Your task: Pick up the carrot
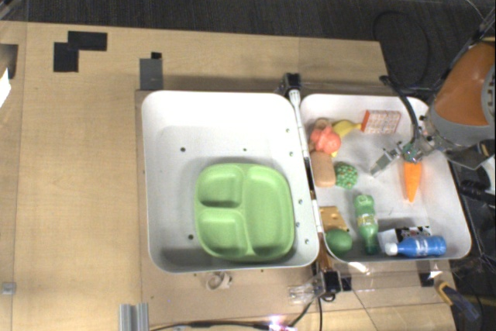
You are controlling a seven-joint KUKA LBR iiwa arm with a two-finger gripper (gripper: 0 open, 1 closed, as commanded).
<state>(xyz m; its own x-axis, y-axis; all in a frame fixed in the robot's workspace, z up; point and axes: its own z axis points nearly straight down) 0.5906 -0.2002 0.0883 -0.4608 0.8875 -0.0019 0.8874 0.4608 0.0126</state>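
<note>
An orange carrot (411, 180), a smooth tapered cone with its point toward the near side, lies at the right of the right bin (457, 205). Its top end sits between the fingers of the gripper (411, 155), which looks closed on it. Left of it lie a bumpy green ball (346, 175), a glossy green bottle (365, 219) and a blue tube (418, 246). The left bin (167, 136) holds a green plastic tray (245, 209) with rounded compartments

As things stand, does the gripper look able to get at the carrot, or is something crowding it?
Probably yes. The gripper sits right at the carrot's top end, and the carrot lies apart from the other items in the right bin, with bare floor around it.
</note>
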